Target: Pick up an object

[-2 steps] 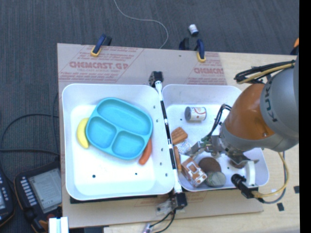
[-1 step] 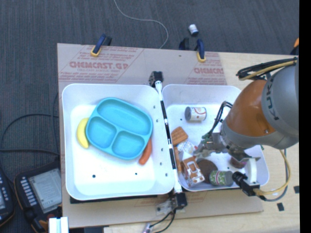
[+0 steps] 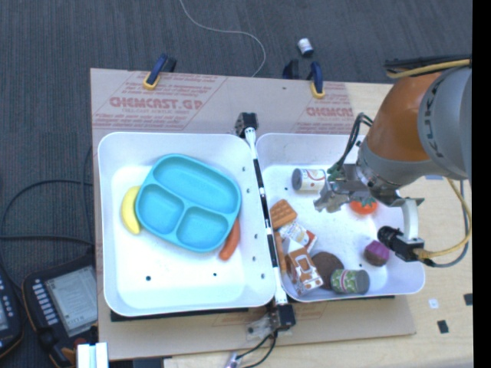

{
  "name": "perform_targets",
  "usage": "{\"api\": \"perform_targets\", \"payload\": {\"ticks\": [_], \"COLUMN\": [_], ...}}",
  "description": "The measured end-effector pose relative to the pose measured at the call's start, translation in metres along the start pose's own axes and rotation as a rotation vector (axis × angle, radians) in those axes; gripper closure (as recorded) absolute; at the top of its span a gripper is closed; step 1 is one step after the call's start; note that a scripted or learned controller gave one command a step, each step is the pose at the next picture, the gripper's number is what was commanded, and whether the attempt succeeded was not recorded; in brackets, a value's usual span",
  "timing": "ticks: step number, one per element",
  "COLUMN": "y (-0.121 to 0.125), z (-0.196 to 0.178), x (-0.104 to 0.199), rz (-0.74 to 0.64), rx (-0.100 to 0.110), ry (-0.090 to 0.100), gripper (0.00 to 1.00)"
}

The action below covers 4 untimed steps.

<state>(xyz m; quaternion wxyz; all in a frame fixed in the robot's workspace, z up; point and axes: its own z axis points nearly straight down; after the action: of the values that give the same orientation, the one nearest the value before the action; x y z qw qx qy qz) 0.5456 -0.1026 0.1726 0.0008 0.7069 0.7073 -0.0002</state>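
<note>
step: approach, grey two-finger gripper (image 3: pixel 335 198) low in right white bin (image 3: pixel 399 286), beside red-orange tomato-like ball (image 3: pixel 364 204)
jaws: cannot tell
next: descend, close on target

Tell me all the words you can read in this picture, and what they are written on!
"CHEMCAST GP", in red letters on the brown protective paper of the board under the bins, at the upper left.
The same red print repeats on the board at the upper right, cut off by the arm, so only part reads.
Small can: label too blurred to read.
Snack packets and green-labelled can: print too small to read.
</note>
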Motion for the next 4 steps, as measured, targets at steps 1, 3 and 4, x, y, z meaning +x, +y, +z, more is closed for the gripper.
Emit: {"api": "perform_targets", "payload": {"ticks": [1,3,4], "y": [0.000,-0.055,-0.053], "z": [0.000,0.081,0.069], "x": [0.000,0.002,0.001], "rz": [0.000,0.003,0.002], "rx": [0.002,-0.023,-0.025], "ry": [0.000,-0.003,-0.003], "gripper": [0.00,0.00,1.00]}}
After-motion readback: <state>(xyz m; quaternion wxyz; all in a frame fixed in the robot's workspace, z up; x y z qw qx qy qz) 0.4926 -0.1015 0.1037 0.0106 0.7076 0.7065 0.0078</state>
